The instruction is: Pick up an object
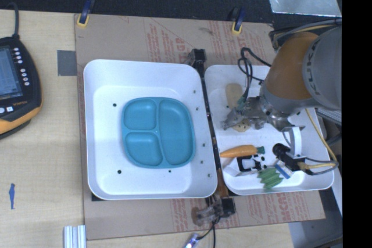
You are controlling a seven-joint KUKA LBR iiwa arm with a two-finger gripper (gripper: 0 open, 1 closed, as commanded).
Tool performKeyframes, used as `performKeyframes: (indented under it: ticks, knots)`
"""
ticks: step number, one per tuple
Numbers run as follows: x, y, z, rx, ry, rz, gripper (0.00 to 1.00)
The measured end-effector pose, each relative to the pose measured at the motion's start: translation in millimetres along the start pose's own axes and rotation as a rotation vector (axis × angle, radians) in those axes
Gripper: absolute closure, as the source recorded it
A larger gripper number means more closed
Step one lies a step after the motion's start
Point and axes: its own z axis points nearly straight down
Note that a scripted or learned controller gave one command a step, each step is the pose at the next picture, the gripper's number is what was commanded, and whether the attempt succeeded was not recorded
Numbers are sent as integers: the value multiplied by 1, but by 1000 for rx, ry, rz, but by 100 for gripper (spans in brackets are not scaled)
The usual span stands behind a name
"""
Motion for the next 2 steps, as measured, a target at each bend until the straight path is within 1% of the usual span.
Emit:
performKeyframes:
  ticks: [1,2]
  knots:
    - [-1,0,-10,1,-2,-3,100]
    - [-1,0,-10,1,-2,-3,0]
